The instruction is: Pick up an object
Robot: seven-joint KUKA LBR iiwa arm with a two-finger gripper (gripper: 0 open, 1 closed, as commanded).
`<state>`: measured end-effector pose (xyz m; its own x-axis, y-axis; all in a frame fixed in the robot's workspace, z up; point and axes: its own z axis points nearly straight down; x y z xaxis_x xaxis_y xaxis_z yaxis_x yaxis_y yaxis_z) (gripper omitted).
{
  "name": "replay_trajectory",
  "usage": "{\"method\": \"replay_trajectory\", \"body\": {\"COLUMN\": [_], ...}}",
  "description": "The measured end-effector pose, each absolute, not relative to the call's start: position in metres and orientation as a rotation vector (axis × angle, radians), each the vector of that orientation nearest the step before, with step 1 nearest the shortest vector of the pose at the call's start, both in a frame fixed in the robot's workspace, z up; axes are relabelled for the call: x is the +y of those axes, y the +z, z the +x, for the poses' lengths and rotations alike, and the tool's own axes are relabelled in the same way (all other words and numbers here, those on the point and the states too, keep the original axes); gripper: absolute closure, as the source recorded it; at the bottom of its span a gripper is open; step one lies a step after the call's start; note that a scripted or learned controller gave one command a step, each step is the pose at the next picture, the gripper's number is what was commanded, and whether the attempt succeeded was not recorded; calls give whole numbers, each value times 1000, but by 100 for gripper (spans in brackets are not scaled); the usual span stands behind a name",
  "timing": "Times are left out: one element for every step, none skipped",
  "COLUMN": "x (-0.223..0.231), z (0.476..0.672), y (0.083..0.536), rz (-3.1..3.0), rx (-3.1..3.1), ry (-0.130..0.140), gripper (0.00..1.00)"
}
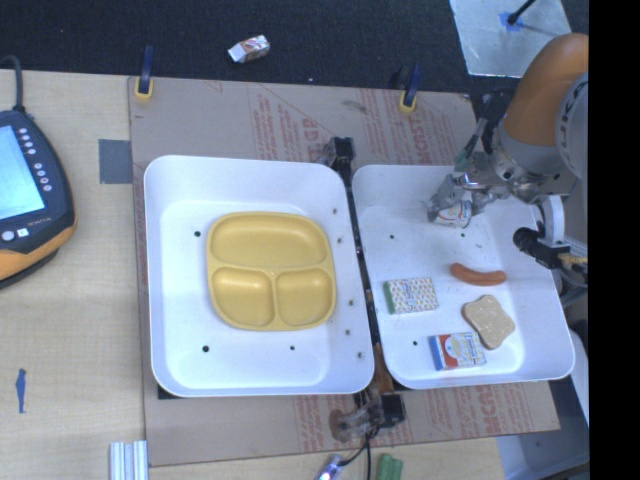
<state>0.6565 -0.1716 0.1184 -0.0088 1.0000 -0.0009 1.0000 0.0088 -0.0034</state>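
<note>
The light wooden worktop (80, 348) carries a brown cardboard sheet, and on that sheet sit two shallow white bins side by side. The left white bin (170, 268) holds a yellow plastic plate with three compartments (270, 270), lying flat near the bin's middle. The right white bin (400, 193) holds the smaller things, all in its nearer half.

The grey arm with the orange band (545, 98) reaches in from the right, over the far part of the right bin. Its metal two-finger hand (452, 208) points down at the bin floor near the far middle, well apart from every object there. Its fingertips are a small cluttered shape from this angle, so I cannot tell how far open it is, and nothing can be made out between them.

The objects lie as follows. A tan toast-shaped slice (489, 320) rests near the right wall. Just beside it, toward the near rim, is a small flat packet in blue, red and white (457, 350). A green and white patterned square packet (411, 294) lies close to the wall shared with the left bin. A small orange-red sausage (478, 274) lies on its side between the hand and the toast slice, touching neither.

At the worktop's left edge sits a black and orange handheld control pad (30, 198).
</note>
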Motion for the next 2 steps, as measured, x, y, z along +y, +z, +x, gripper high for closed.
{"method": "replay_trajectory", "body": {"x": [-94,-9], "z": [616,587], "y": [127,192], "rz": [-2213,-2213], "rx": [-2227,-2229], "ry": [6,5], "gripper": [100,100]}}
